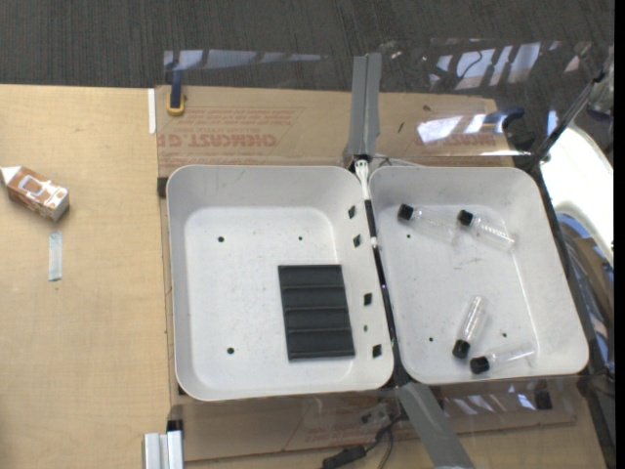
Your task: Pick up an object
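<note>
Inside left bin (195, 262): black ribbed block (315, 312); right bin (547, 262): four clear vials (469, 324).

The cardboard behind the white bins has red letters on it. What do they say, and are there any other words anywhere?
"CHEMCAST" or close, with "GT" beside it: red print on the cardboard sheet, upside down and faint, so not certain.
Smaller red lines around it: too blurred to read.
Small box at left: markings too small to read.
</note>
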You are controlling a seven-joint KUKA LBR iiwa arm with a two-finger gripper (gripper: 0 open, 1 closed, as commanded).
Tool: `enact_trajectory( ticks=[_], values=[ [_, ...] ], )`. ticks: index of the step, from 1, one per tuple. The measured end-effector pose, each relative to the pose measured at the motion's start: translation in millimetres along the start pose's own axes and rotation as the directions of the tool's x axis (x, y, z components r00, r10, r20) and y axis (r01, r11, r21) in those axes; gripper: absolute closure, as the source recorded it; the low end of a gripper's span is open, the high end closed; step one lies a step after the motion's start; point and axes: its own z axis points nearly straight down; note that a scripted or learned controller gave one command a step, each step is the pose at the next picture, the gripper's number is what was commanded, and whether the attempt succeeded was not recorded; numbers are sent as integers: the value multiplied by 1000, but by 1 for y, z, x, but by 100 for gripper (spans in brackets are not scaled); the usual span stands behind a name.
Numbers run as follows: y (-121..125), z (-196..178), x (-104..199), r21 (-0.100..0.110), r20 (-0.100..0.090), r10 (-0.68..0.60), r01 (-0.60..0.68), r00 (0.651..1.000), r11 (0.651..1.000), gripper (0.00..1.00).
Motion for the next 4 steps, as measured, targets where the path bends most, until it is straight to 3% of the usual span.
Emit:
enact_trajectory(
  ticks=[2,4],
  values=[
    [0,-1,1,0,3,-203,203,979,979,100],
    [4,-1,-8,0,3,-389,389,921,921,100]
  ],
)
